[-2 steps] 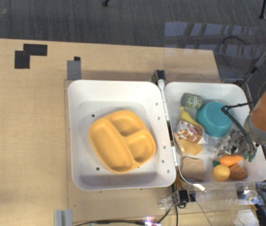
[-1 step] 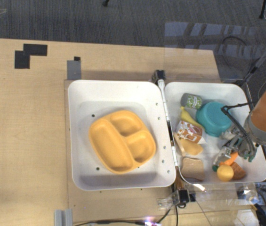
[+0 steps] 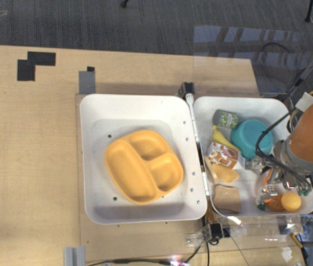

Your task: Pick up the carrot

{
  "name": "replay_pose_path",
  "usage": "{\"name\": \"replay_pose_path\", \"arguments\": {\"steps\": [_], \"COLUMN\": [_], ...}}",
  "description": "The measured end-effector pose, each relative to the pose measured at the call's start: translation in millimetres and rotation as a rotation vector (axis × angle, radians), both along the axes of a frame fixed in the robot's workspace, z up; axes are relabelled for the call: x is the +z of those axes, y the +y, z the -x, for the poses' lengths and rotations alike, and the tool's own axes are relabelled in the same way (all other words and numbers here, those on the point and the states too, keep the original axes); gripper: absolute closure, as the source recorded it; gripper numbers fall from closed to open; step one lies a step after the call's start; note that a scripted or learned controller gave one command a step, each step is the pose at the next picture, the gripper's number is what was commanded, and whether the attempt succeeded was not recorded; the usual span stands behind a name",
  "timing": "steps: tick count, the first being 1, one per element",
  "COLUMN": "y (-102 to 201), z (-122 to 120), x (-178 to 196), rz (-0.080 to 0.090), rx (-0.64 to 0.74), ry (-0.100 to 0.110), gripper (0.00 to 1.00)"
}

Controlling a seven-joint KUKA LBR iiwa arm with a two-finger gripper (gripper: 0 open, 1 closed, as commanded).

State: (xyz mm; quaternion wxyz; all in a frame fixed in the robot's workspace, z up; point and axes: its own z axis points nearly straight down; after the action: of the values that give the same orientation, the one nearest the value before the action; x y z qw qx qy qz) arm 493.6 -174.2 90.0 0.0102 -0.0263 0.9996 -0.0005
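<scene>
Reaching from the right, arm (image 3: 311, 137) lowers gripper (image 3: 270, 188), grip unclear, over carrot (image 3: 275, 203).

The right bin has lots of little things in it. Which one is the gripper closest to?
The orange carrot, at the right bin's near right corner: the gripper hangs right at it. The teal bowl, green can and brown block lie farther left.

We can read no text, brand or number anywhere here. The small orange-and-white packet (image 3: 222, 155) in the right bin (image 3: 245, 103) carries printed graphics, but at this size the print is a blur and we make out no letters. The green can (image 3: 225, 118) beside the teal bowl (image 3: 250, 137) has a label whose wording is likewise too small to tell. The black patches (image 3: 34, 65) on the bench bear no writing
</scene>
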Motion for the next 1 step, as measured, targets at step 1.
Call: {"name": "replay_pose_path", "arguments": {"steps": [1], "y": [0.3], "z": [-3.4], "x": [12.8], "rz": [0.001], "rx": [-0.006], "ry": [-0.008], "gripper": [1.00]}}
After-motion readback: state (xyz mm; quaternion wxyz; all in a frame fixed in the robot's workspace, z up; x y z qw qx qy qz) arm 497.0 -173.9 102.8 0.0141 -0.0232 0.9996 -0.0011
